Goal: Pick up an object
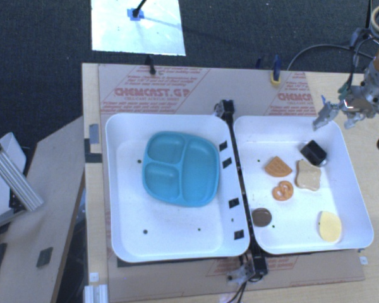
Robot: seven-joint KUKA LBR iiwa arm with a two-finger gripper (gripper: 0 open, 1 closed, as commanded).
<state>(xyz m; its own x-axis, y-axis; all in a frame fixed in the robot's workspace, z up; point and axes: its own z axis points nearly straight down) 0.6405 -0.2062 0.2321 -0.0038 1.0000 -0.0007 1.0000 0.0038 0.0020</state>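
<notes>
Gripper [338,113] hovered over the right bin's [361,202] far corner, fingers spread, grasping nothing.
Nearest target was the black block [314,151] just below: looked small, light, rigid; I'd pinch its flat sides.

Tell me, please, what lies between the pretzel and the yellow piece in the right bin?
Nothing lies there. In the camera view, only bare white bin floor separates the pretzel from the yellow piece.
</notes>
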